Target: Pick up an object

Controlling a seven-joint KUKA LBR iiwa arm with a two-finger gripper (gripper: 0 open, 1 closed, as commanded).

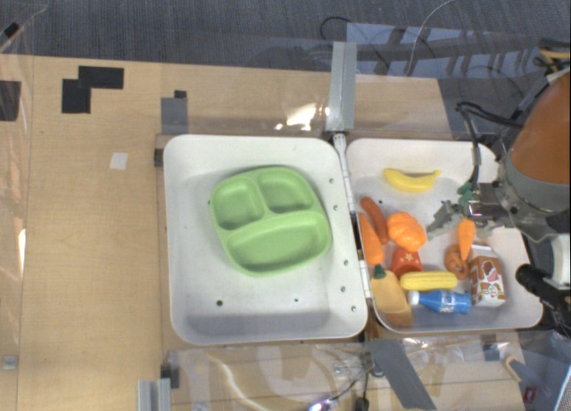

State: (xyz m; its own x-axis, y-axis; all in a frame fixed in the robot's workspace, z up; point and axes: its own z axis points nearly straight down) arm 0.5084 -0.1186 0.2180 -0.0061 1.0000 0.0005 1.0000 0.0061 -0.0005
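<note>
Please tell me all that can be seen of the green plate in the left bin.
The green plate is light green and looks like smooth plastic. It is a rounded square with three compartments: two small ones at the far side and one wide one at the near side. All three hold nothing. It lies flat and slightly turned, near the middle of the left bin, touching only the bin floor.

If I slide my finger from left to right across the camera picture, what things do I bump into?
Green divided plate in the left bin → orange sausage → orange pepper → carrot → gripper and grey arm.
</note>
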